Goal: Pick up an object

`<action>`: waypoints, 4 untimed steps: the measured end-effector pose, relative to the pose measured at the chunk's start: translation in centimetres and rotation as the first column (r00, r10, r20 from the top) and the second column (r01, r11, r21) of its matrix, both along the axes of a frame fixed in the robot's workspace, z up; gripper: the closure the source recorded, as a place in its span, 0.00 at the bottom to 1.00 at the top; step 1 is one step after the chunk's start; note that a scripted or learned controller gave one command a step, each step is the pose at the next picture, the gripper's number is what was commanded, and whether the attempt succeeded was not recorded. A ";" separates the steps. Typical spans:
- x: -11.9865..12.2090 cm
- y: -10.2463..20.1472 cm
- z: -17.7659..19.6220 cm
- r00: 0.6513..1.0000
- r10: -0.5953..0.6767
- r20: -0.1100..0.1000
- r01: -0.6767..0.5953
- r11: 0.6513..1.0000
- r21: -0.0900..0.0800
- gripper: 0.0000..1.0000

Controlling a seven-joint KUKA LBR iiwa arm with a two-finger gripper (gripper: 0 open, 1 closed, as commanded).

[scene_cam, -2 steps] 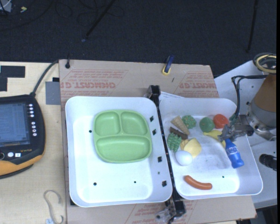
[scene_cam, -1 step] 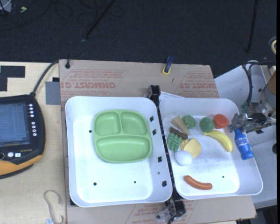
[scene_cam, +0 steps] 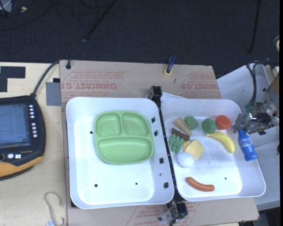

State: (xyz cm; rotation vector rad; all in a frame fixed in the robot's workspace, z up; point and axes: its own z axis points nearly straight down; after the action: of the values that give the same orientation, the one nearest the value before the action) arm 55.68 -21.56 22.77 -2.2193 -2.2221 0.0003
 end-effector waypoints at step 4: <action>-0.2 21.6 -0.5 1.000 0.003 -0.005 -0.003 1.000 0.002 1.00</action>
State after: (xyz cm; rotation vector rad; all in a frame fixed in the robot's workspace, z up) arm 55.53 -0.01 22.31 -2.2123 -2.2219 0.0040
